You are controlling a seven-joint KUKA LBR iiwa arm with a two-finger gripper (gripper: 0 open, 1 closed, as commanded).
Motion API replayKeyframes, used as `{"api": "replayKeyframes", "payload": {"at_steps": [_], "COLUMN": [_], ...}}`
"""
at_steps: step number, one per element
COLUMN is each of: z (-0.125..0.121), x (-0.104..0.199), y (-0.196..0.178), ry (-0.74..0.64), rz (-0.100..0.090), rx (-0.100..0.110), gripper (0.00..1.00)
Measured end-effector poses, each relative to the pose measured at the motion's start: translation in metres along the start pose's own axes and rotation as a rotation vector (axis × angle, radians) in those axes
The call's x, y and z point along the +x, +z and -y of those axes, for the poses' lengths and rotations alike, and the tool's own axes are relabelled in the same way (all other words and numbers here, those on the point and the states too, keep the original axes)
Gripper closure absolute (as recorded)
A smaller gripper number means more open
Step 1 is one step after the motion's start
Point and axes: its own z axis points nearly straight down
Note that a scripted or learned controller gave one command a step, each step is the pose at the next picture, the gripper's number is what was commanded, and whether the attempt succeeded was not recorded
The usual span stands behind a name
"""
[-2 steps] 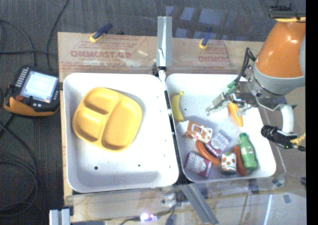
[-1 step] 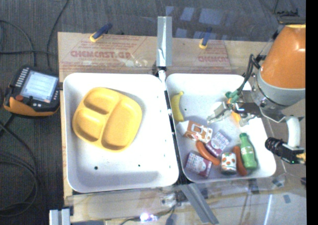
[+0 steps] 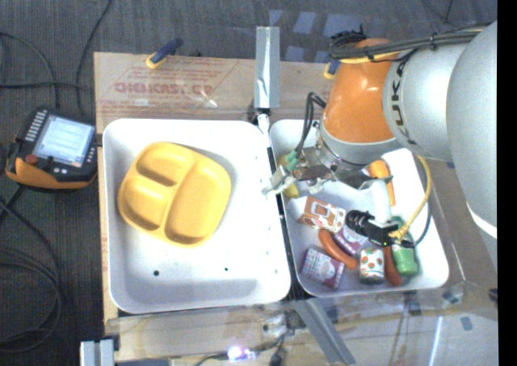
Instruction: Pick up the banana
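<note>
My gripper (image 3: 284, 177) hangs low over the left edge of the right bin (image 3: 432, 275), close to the wall between the two bins. The grey arm with its orange band (image 3: 363, 110) covers the upper part of that bin. A small yellow-green patch (image 3: 287, 162) shows right against the gripper; it is too small and too covered to tell whether it is the banana. I cannot make out anything held.
A yellow divided plate (image 3: 174, 193) lies in the left bin (image 3: 194, 283). The right bin's front holds an orange-and-white box (image 3: 323, 214), a red sausage (image 3: 336, 248), a purple packet (image 3: 321, 267), a small can (image 3: 371, 264), a green item (image 3: 405, 259) and a carrot (image 3: 382, 172).
</note>
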Motion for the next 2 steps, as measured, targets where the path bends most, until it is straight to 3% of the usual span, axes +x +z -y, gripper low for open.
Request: {"api": "replayKeyframes", "payload": {"at_steps": [1, 2], "z": [0.015, 0.022], "x": [0.060, 0.038], "y": [0.016, 0.000], "ry": [-0.218, -0.015], "rz": [0.020, 0.000], "rx": [-0.005, -0.001], "gripper": [0.00, 0.00]}}
